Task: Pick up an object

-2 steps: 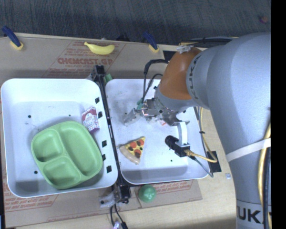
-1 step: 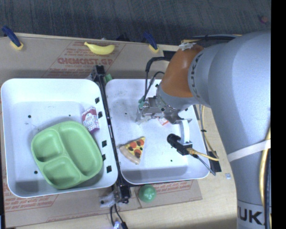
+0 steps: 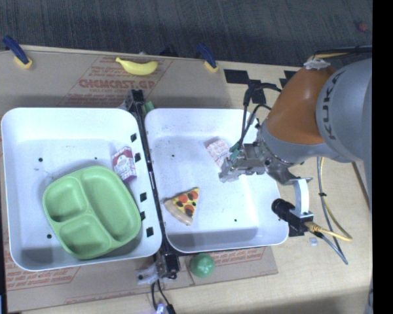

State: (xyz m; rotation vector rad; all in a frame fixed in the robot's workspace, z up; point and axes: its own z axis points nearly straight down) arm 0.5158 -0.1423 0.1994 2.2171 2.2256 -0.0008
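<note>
Reaching in from the right, the arm [image 3: 314, 116] hangs its jaws, state unclear, beside the packet [image 3: 217, 150].

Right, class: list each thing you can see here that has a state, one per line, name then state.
green tray: flat in the left bin, compartments up.
red-and-white packet: in the left bin, beside the tray.
pink packet: lying in the right bin.
pizza slice: lying flat in the right bin.
banana: outside the bins.
green ball: outside the bins.
gripper: over the right bin.
</note>
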